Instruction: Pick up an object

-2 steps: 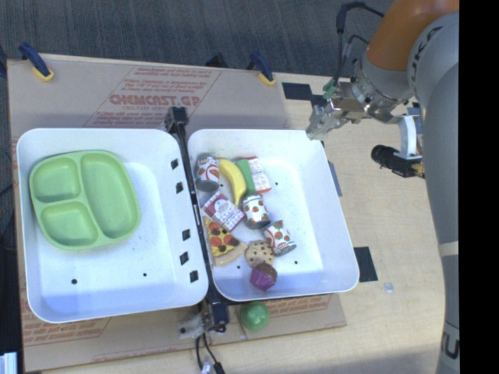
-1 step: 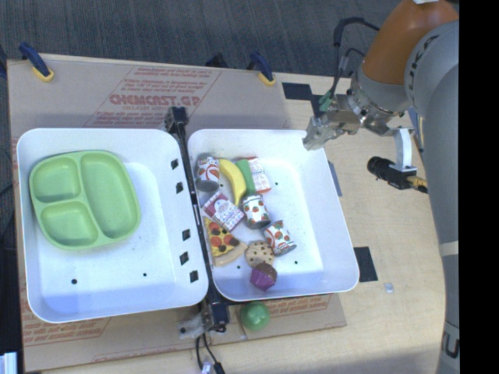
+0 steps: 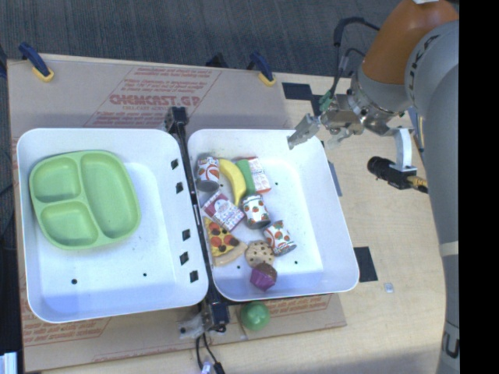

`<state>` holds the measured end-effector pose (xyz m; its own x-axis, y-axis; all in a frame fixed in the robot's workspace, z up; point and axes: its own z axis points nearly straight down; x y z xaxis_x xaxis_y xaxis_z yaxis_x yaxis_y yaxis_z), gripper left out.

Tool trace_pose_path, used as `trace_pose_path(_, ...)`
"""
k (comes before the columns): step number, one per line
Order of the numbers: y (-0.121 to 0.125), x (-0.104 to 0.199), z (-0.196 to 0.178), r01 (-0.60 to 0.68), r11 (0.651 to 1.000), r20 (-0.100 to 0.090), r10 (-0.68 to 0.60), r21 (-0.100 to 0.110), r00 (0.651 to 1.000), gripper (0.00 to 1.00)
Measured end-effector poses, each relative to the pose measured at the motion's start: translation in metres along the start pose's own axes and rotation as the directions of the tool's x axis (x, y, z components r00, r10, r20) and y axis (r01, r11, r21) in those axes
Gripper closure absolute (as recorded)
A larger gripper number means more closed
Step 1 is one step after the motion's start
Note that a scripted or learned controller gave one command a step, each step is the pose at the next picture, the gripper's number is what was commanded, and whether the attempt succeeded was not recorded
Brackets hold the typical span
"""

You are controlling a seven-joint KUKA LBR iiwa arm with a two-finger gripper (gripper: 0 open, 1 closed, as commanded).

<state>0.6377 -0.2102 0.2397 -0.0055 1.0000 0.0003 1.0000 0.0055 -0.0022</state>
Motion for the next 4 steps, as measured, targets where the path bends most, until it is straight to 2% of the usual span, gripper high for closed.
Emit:
trace_pose_path(1, -0.048, 0.011, 0.101, 0.001, 1.000, -0.001, -0.001, 0.004, 1.000, 0.00)
trace_pose_path(2, -0.011, 0.043, 0.117, 0.002, 1.000, 0.001, -0.002, 0.000, 1.000, 0.00)
trace_pose_path(3, -0.039, 0.121, -0.111, 0.001, 1.000, 0.002, -0.001, -0.009, 1.000, 0.00)
trace_pose_path(4, -0.035, 0.105, -0.040, 0.000, 1.000, 0.001, 0.000, 0.001, 1.000, 0.00)
